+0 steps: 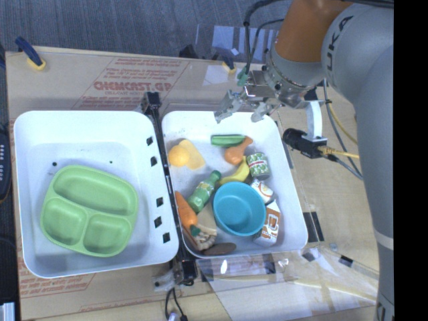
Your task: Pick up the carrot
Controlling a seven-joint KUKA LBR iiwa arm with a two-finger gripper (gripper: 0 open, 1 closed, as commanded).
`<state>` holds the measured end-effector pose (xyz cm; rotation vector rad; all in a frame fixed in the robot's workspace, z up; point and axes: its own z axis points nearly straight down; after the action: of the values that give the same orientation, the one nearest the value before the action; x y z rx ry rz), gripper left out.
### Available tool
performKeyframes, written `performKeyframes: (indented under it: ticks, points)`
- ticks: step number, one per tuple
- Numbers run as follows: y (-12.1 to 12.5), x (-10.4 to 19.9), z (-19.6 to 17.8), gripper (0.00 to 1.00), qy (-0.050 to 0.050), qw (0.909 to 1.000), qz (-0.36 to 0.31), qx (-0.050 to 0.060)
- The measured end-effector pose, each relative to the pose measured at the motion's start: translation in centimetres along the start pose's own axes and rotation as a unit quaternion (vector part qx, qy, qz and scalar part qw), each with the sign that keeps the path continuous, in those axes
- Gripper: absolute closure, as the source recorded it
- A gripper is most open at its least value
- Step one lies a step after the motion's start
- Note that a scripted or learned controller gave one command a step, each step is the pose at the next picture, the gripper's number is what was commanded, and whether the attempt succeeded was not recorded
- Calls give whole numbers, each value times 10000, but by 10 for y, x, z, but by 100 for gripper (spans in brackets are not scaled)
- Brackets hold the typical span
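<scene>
The carrot (185,209) lies in the right bin (284,154), close against its left wall, orange and slanted, with its lower end running toward a brownish item (215,247) at the bin's front edge. Just to its right we see a green bottle (203,191), and beyond that a blue bowl (239,208) standing upright. A banana (237,174) curves above the bowl, with a small can (258,165) touching its right end. Further back sit a yellow fruit-like piece (185,156), a green cucumber-like piece (228,140) and another orange piece (236,153) just beside it. A printed carton (270,225) leans at the bowl's right.

The tool (243,109) hangs over the back rim of the right bin, well apart from the carrot, and we see its two fingers (223,112) spread with nothing between them. Above it the arm's orange band (304,22) and grey body fill the upper right.

In the left bin (40,132) we find a green divided tray (89,210) lying flat. Both bins rest on the counter (80,72), which is covered with printed cardboard.
</scene>
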<state>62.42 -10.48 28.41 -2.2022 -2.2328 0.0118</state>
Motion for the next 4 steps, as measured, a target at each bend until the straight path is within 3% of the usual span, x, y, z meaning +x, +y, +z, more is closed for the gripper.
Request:
performKeyframes:
  ticks: [1,2,3,4]
  points:
    - [0,15,141,0,5,9999,116,76]
    - [13,14,192,0,-11,9993,367,13]
    - [13,14,180,100,-13,9995,326,28]
    - [-38,67,54,100,24,9702,2422,-38]
